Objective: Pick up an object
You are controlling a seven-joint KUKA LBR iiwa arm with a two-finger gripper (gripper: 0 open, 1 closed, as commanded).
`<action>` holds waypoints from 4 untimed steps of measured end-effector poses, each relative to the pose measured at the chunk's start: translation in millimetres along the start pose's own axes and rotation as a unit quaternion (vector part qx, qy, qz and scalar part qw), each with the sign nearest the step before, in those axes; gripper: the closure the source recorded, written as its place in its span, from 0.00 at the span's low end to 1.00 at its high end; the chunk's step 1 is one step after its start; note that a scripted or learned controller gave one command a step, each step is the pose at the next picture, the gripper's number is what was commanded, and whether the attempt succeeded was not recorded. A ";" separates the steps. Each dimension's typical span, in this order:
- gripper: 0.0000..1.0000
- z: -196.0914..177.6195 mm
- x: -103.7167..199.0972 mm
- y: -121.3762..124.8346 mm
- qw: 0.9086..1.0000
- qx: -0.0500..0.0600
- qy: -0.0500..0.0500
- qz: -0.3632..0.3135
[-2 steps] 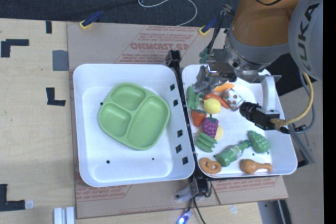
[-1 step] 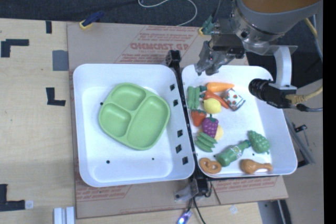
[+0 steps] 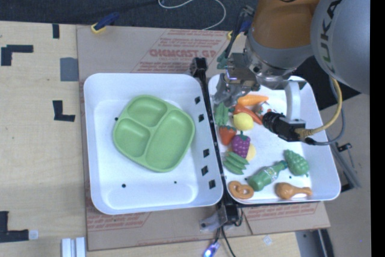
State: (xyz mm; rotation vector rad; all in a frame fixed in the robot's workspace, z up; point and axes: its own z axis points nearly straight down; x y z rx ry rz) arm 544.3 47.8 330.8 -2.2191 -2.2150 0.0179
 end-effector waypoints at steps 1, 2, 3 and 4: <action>1.00 -111.8 23.5 -4.7 1.000 -0.011 0.003 -0.004; 1.00 68.6 34.9 -48.2 1.000 0.004 0.000 -0.002; 1.00 -125.5 33.3 -53.1 1.000 -0.015 0.004 -0.003; 1.00 -125.4 34.2 -53.7 1.000 -0.005 0.001 -0.003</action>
